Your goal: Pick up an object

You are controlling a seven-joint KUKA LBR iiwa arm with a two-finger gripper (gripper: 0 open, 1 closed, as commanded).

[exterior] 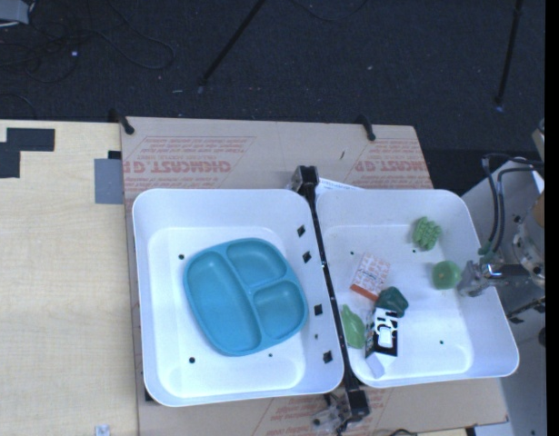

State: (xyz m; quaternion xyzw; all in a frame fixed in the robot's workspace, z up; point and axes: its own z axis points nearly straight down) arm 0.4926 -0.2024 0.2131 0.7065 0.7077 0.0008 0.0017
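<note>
Beside pincer (474,278), bumpy green lump (445,273)

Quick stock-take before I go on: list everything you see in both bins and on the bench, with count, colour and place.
Bins: two, white, side by side on cardboard.
Divided plate: one, blue, left bin.
Leafy pieces: two, green, right bin's far right.
Green piece: one, right bin's left edge.
Packet: one, white and orange, right bin's middle.
Dark item: one, dark green, beside packet.
Black-and-white item: one, right bin's front.
Gripper: one, grey, right bin's right rim.
</note>
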